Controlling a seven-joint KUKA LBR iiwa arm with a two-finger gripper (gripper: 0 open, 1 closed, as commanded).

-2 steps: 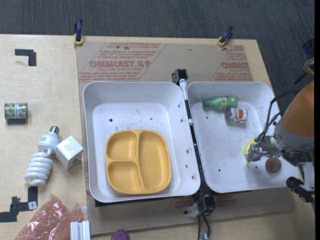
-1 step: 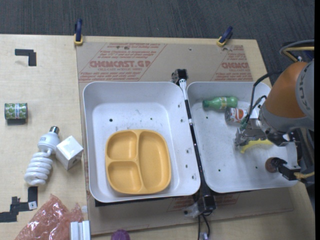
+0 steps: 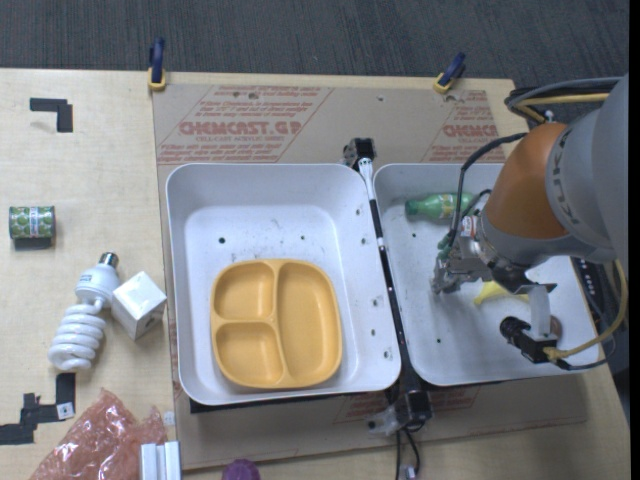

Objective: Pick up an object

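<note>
Hovered low with the gripper (image 3: 447,276) mid right bin (image 3: 420,358), beside a yellow object (image 3: 490,293). Finger state impossible to tell. Risked closing on nothing, being offset.

Two bins sit side by side on the bench (image 3: 90,168). The left bin (image 3: 190,268) holds a divided tray (image 3: 277,323) toward 6 o'clock. In the right bin (image 3: 420,353), a bottle (image 3: 437,206) lies at 12 o'clock. A bulb (image 3: 82,316) and cube (image 3: 139,304) lie together at 9 o'clock of the left bin.
</note>
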